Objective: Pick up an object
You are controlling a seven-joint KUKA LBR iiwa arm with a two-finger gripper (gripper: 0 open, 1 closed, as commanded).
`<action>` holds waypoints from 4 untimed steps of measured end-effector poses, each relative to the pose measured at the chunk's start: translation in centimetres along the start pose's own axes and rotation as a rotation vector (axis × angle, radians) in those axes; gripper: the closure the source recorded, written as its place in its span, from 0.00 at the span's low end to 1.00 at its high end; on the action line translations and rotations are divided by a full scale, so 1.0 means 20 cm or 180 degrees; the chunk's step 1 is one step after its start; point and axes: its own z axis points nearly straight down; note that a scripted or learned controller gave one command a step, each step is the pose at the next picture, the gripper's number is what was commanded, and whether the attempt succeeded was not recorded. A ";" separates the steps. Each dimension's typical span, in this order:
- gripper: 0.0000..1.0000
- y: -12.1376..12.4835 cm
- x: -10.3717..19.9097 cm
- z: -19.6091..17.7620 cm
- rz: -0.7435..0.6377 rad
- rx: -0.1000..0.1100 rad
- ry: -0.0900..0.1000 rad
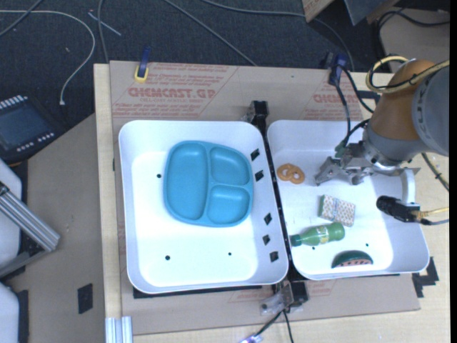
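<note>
Your gripper (341,171) hangs low over the right bin (407,252), at its upper middle, fingers spread apart with nothing between them. A small tan pretzel (290,173) lies just to its left. Below it you see a patterned square packet (337,209), then a green bottle (318,235) lying on its side, then a watermelon slice (353,259) near the front rim. The left bin (139,213) holds a blue divided plate (208,183).

Arm (414,109) enters from the right edge, grey body with orange band, angled down and leftward. Wrist sits low, right of centre. Gripper (341,171) points left, fingers spread apart, nothing visible between them.
</note>
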 end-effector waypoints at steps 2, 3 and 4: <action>1.00 -0.01 0.03 -0.36 -0.0005 -0.0029 -0.0009; 1.00 0.02 0.06 -0.63 -0.0006 -0.0029 -0.0009; 1.00 0.00 0.05 -0.86 -0.0002 -0.0027 -0.0009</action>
